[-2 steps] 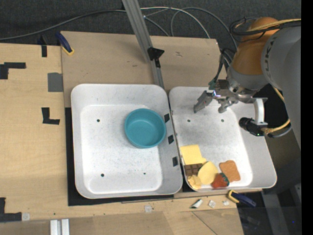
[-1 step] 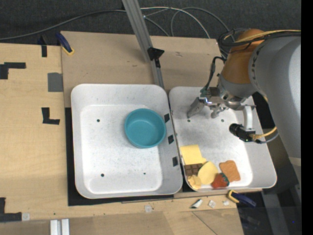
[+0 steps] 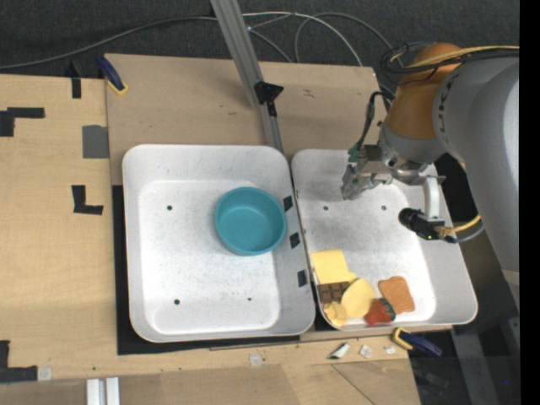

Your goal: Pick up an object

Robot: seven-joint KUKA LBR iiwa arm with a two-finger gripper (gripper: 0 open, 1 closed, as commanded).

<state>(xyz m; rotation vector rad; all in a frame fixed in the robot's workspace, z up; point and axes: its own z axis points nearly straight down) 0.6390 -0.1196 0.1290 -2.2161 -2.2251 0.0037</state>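
Note:
A blue bowl (image 3: pixel 249 219) sits in the left bin (image 3: pixel 160 277), toward its right side. In the near corner of the right bin (image 3: pixel 439 260) lies a heap of small food-like pieces: a yellow block (image 3: pixel 331 266), a brown waffled piece (image 3: pixel 332 292), a pale yellow piece (image 3: pixel 355 298), an orange-brown piece (image 3: pixel 397 294) and a red one (image 3: pixel 380 312). My gripper (image 3: pixel 352 185) hangs over the far part of the right bin, well away from the heap. I see nothing between its fingers.
A slanted grey pole (image 3: pixel 245 57) crosses the bench behind the bins. Cables (image 3: pixel 312 32) trail along the back. Yellow-and-blue clamps sit at the far left corner (image 3: pixel 112 74) and at the near right edge (image 3: pixel 413 341). Black tape marks dot the wooden bench at left.

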